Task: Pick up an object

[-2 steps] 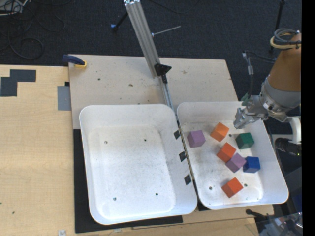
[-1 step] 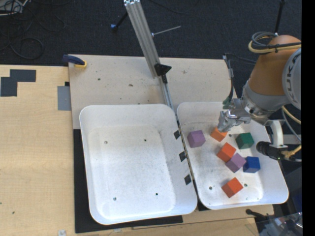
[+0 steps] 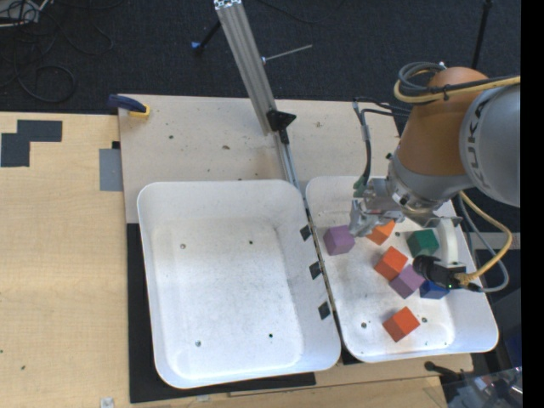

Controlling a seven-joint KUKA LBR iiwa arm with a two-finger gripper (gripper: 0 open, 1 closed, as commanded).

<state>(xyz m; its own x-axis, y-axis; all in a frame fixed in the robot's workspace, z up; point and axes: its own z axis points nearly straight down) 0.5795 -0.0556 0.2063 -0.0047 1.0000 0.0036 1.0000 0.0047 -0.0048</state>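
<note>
Two shallow white bins sit side by side on the tabletop (image 3: pixel 195 143), both with rounded corners and speckled floors. The left bin (image 3: pixel 170 206) carries only scattered dark specks, while the right bin (image 3: pixel 476 334) carries seven small blocks in all. Three are orange: one orange block (image 3: pixel 382 232) lies just beside the tool, a second orange cube (image 3: pixel 391 263) lies near the bin's middle, and a third orange cube (image 3: pixel 401 323) lies alone toward the near rim. Two are purple: a purple cube (image 3: pixel 339 240) close to the bin's left wall and a second purple block (image 3: pixel 406 280) touching the middle orange cube. One green block (image 3: pixel 422 243) sits to the right, and one blue block (image 3: pixel 433 290) is partly hidden behind a black fitting and cable. The blocks look matte and plain-faced. The tool (image 3: pixel 367 219) hangs low over the far part of the right bin, between the left purple cube and the nearest orange block; whether it is apart or together cannot be told, as the grey and orange arm (image 3: pixel 442 143) masks it from above. A ribbed metal rail (image 3: pixel 251 58) slants across the tabletop toward the gap between the bins. A blue and yellow clamp (image 3: pixel 129 104) grips the tabletop's far left corner. Small black clips (image 3: pixel 314 269) line the shared edge of the bins.
</note>
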